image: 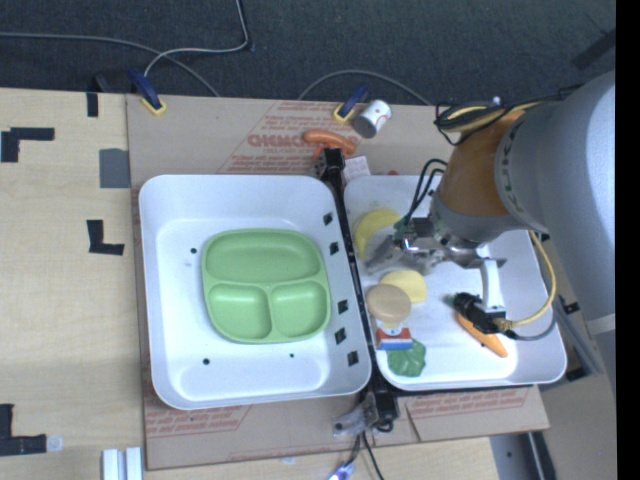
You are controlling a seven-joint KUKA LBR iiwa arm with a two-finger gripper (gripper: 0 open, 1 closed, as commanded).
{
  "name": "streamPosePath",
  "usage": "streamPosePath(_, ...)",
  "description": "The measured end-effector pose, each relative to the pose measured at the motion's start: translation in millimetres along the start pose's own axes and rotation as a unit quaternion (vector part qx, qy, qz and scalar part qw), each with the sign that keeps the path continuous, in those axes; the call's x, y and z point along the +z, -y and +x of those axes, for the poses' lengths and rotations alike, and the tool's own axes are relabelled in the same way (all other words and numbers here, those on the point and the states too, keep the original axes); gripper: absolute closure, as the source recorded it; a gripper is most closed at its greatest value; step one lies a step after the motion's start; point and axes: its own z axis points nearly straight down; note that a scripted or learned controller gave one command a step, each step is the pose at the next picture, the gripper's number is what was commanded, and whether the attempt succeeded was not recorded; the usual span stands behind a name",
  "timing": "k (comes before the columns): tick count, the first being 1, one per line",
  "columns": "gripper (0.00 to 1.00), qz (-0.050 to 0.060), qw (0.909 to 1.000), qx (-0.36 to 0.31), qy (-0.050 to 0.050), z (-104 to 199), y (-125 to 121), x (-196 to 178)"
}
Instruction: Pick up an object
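Toys (392, 303) fill the right bin (530, 368), a green plate (266, 283) at nine o'clock; pincer (405, 248) state unclear.

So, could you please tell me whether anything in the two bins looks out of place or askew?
Nothing stands out. The green divided plate lies flat in the left bin, and the small items, including a yellow piece, sit loosely inside the right bin.

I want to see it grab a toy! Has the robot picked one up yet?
Not yet, it seems. The pincer is down in the right bin beside the yellow toys; I can't tell if it holds one. The orange toy lies flat. Grabbing and lifting are left.
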Motion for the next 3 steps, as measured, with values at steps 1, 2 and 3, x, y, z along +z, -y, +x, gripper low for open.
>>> streamPosePath(1, 0.0, -0.002, 1.0, 0.0, 0.001, 2, 23, 0)
streamPosePath(2, 1.0, -0.006, 1.0, 0.0, 0.001, 1, 20, -13)
streamPosePath(3, 0.0, -0.005, 1.0, 0.0, 0.001, 1, 21, -12)
